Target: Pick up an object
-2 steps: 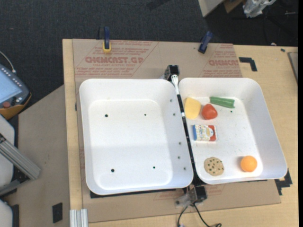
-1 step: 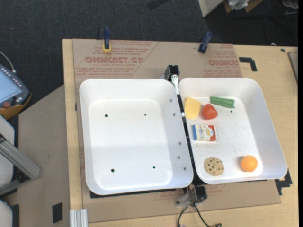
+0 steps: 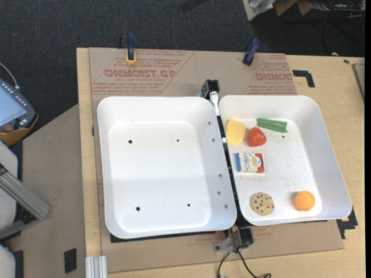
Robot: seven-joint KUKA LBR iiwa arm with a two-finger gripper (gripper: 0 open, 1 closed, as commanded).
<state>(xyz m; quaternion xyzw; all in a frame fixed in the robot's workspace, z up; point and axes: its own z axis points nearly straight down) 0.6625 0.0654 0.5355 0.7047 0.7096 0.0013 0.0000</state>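
Two white bins side by side, right bin (image 3: pixel 324 149) with a yellow piece (image 3: pixel 235 132) touching a red tomato (image 3: pixel 256 136), a green stick (image 3: pixel 272 124) near the back, a small box (image 3: pixel 250 163) in the middle, a cookie (image 3: pixel 262 203) and an orange ball (image 3: pixel 304 200) near the front, left bin (image 3: pixel 116 172) next to it

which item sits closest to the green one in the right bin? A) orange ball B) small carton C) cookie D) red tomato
D: the red tomato lies just below and left of the green item near the back of the right bin, while the small carton, cookie and orange ball lie further toward the front.
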